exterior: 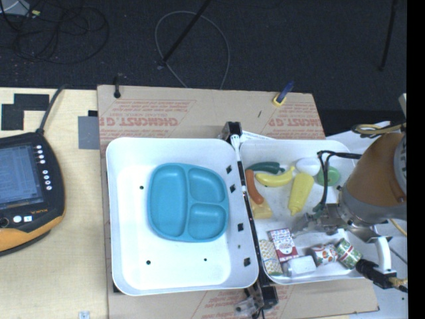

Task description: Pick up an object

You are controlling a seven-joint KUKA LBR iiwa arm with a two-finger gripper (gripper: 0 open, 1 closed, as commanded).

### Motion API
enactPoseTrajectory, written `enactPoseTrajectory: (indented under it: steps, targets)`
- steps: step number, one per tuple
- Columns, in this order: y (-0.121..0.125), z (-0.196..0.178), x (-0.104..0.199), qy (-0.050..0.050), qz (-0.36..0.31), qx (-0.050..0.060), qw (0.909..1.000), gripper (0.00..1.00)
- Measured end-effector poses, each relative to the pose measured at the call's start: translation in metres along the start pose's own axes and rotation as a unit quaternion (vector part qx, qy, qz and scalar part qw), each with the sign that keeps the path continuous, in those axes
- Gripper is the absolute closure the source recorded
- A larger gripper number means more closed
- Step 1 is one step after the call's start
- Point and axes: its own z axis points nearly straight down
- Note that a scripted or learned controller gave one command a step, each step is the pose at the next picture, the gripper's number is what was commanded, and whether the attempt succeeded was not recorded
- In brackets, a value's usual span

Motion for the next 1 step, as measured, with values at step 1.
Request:
enactPoseTrajectory:
  steps: [1]
  targets:
    - [0.0567,-0.0041,0.0486,-0.002,-0.003,-0.001,1.0,0.0]
